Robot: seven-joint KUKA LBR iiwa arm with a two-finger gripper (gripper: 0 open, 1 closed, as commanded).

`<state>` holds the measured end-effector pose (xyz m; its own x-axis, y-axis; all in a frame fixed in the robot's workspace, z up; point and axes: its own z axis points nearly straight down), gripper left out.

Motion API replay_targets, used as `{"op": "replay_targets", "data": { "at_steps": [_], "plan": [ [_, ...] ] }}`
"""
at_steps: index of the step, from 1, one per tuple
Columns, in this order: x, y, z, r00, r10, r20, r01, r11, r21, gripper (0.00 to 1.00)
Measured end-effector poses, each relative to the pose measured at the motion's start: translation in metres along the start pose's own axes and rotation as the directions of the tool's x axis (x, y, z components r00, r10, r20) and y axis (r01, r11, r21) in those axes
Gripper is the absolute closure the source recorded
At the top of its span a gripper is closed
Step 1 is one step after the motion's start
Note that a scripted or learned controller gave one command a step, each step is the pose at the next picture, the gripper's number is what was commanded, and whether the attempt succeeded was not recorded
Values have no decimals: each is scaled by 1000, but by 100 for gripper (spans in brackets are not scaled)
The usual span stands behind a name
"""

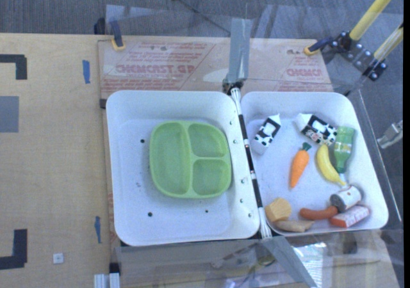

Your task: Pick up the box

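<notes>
The right bin (pixel 365 120) holds several toy foods. A small red and white box (pixel 351 217) lies flat at the bin's near right corner, touching a grey and white can (pixel 346 198). Two black-and-white cow-patterned cartons are there too: one (pixel 266 133) near the bin's left wall, the other (pixel 318 130) at the back, tipped on its side. A green carton (pixel 344 143) lies next to the second one, against a banana (pixel 328 165).
A carrot (pixel 298 166) lies mid-bin, with a red sausage (pixel 317 213), an orange chunk (pixel 278 208) and a tan piece (pixel 293 225) along the near wall. The left bin (pixel 122 216) holds a green divided plate (pixel 190 159). Yellow poles with a clamp (pixel 359 31) stand at the back right.
</notes>
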<state>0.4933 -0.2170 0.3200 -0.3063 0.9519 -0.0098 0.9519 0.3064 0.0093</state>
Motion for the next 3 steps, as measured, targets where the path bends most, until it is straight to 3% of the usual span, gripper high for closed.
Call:
{"op": "replay_targets", "data": {
  "at_steps": [3],
  "plan": [
    [-4,2,-33,1000,1,14,-1,1000,-13,100]
  ]
}}
